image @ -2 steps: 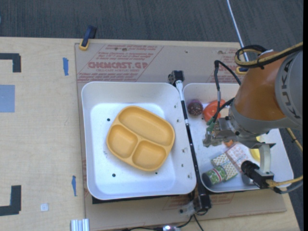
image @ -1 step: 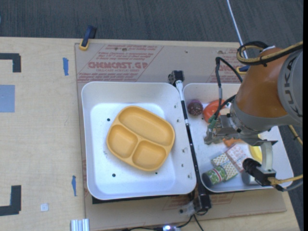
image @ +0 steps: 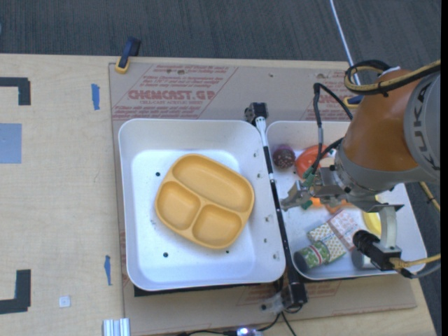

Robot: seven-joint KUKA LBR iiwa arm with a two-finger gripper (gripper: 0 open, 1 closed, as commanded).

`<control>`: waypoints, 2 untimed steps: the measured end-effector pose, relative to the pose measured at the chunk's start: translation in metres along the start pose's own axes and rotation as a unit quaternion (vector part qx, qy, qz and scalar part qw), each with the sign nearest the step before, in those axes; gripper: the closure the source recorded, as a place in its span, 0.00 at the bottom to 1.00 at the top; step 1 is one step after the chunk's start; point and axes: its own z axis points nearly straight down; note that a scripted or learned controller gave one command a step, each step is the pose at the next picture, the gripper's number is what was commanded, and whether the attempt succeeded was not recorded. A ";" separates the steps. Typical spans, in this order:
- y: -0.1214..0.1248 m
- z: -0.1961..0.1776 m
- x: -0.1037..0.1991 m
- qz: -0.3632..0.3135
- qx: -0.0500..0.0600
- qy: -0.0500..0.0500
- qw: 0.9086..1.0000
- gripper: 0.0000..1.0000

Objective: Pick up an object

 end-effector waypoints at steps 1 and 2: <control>0.028 0.032 -0.051 0.003 0.006 0.000 1.000 0.00; 0.049 0.120 -0.084 0.002 0.003 0.000 1.000 0.00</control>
